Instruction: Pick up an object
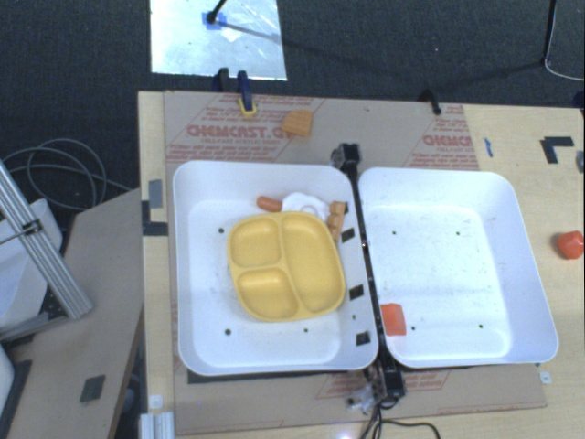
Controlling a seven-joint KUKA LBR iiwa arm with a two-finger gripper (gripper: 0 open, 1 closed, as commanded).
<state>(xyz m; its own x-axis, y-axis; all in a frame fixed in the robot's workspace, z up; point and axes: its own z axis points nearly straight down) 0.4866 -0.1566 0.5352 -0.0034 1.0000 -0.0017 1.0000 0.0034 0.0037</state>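
A yellow divided plate (285,266) lies in the left white bin (206,337). Behind it sit a small orange sausage-like piece (270,204), a white object (305,205) partly hidden by the plate, and a tan block (336,218) near the bin's right wall. An orange-red block (392,318) rests in the right white bin (512,273) at its front left corner.
A tan sponge-like piece (297,123) lies on the cardboard behind the bins. An orange object (570,244) sits on the bench right of the right bin. Clamps (245,94) hold the board's back edge. A shiny sheet (218,26) lies on the floor beyond.
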